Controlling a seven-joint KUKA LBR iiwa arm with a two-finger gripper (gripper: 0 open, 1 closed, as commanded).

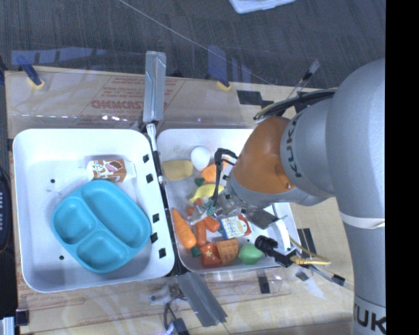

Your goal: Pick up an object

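My gripper [213,208] hangs over the toy food, grip unreadable; the carrot [184,228] at seven o'clock looks light, stiff, slick; I'd take it mid-length.

Toy foods heaped in the right bin [171,141]: carrot [184,228], white egg [200,156], green piece [250,254].

A dark grey ribbed floor [78,26] is seen along the top, beyond the far edge of the bench. A white object [258,4] is cut off by the top edge there. The bench [65,88] is surfaced in pale wood, with red printed lettering [118,103] under a clear sheet and blue tape pieces [29,69] near its far edge. Even light is cast throughout.
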